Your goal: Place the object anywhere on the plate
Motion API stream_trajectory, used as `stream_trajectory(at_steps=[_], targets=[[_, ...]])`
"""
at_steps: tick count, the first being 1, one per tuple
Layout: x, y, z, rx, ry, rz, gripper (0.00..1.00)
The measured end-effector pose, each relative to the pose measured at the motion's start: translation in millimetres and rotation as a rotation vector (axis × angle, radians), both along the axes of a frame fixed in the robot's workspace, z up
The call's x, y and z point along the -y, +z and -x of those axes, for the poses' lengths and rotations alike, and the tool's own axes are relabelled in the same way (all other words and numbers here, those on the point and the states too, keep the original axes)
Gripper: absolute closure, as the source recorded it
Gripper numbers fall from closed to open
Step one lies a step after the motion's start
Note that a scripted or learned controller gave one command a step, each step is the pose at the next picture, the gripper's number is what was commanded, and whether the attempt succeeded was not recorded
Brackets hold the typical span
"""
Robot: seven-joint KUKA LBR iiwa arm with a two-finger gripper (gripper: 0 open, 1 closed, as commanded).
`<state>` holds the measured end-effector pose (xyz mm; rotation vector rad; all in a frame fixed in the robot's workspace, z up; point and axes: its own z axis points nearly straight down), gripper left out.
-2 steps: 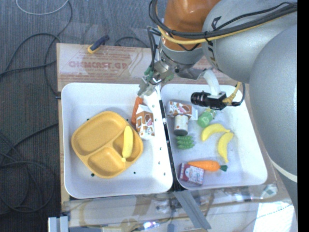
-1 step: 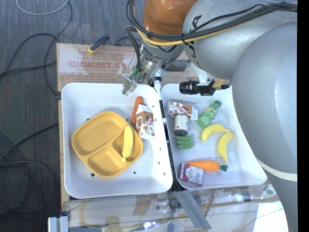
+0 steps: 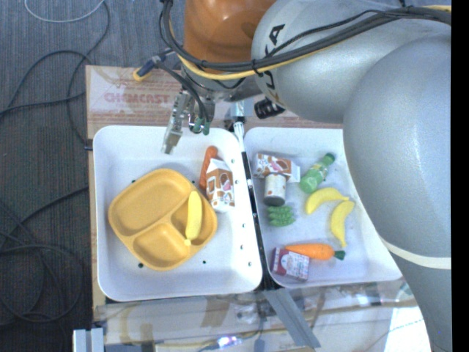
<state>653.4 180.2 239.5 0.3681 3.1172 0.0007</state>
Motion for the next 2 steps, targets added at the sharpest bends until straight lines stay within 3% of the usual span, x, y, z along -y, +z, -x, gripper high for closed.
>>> stream_trajectory(at_steps=[1,2], targets=[[-39.5,11.5,-8.7,0.001,0.159,0.003,1.00],[-50.3,41.6,-8.3,0.002,0.298,0.004,1.00]])
